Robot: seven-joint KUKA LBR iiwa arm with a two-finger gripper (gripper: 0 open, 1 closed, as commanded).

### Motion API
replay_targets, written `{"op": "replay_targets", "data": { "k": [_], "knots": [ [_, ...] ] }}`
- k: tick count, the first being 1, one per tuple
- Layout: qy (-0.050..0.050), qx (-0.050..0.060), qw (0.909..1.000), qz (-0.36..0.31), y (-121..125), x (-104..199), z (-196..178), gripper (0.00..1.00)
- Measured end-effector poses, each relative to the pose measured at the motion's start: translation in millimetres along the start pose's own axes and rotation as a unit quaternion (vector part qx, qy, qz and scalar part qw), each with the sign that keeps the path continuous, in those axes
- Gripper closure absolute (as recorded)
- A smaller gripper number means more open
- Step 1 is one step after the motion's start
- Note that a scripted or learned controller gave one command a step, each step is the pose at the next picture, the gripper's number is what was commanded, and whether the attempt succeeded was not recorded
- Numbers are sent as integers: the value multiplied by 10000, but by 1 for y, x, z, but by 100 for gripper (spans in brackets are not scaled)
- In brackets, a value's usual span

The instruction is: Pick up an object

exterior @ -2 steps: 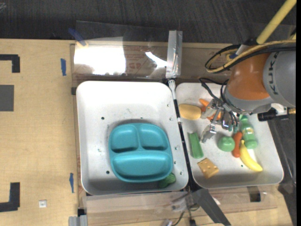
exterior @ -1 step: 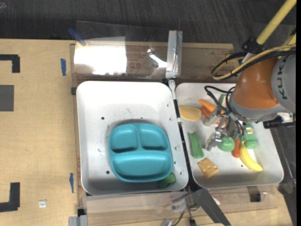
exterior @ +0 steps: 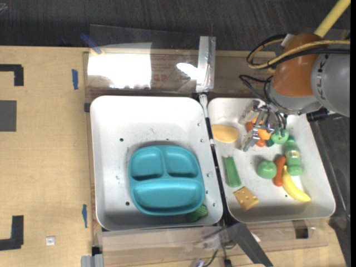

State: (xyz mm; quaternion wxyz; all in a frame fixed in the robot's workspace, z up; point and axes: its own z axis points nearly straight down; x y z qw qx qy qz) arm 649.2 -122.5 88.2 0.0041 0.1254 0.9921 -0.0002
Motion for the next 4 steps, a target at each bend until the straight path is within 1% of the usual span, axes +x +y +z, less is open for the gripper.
{"op": "replay_targets", "data": {
  "k": [1,2,3,4],
  "knots": [
    [-9,-4,9993,362,-24,42,-1,0],
    [-15,0,9987,514,-53,80,-2,0],
    [-26,0,9993,379,-63,106,-2,0],
    [-98,4,9993,371,-63,102,-15,100]
  ]
}}
